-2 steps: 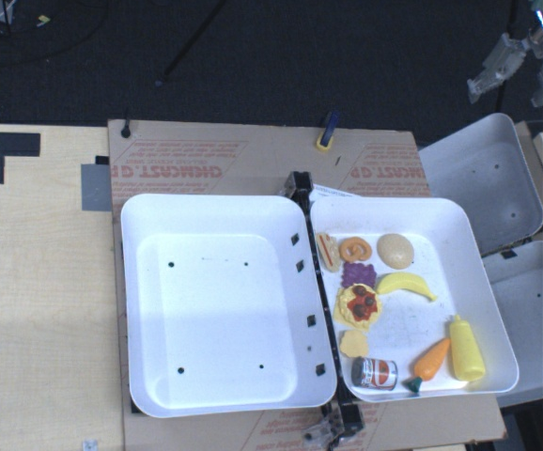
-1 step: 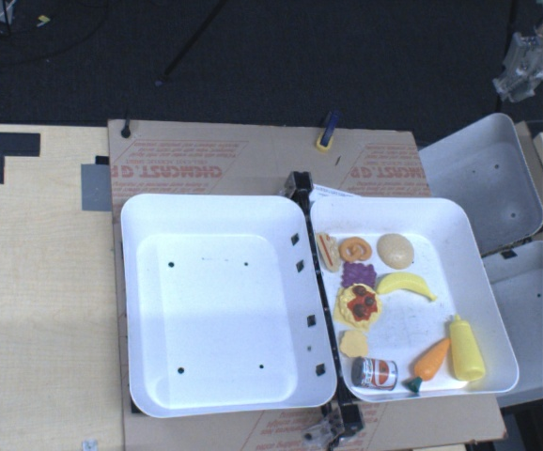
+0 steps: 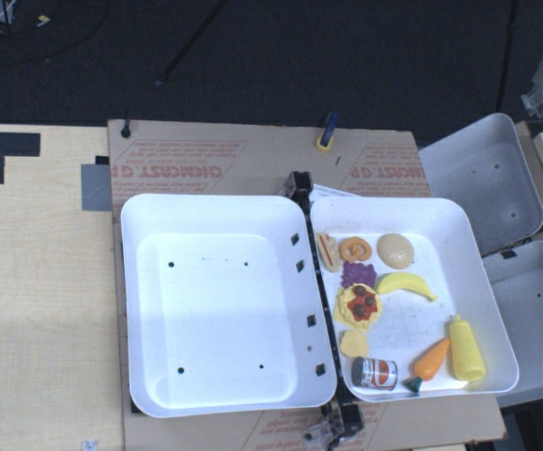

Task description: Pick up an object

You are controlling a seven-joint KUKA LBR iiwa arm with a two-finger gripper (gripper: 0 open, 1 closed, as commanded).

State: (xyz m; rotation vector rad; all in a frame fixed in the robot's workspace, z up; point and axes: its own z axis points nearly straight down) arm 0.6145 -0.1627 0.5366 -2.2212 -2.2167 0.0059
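Cardboard-covered bench (image 3: pixel 253 158), white bins (image 3: pixel 140 216) abutting, toy food (image 3: pixel 359 304) crowding right bin's (image 3: pixel 461 228) left and lower edges

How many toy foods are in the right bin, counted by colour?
Yellow: 3, the banana, the mustard bottle and the pizza slice
Orange: 2, the carrot and the donut
Purple: 1, the grapes
Tan or beige: 3, the bun, the hot dog and the chip
Red and white: 1, the can
Total: 10
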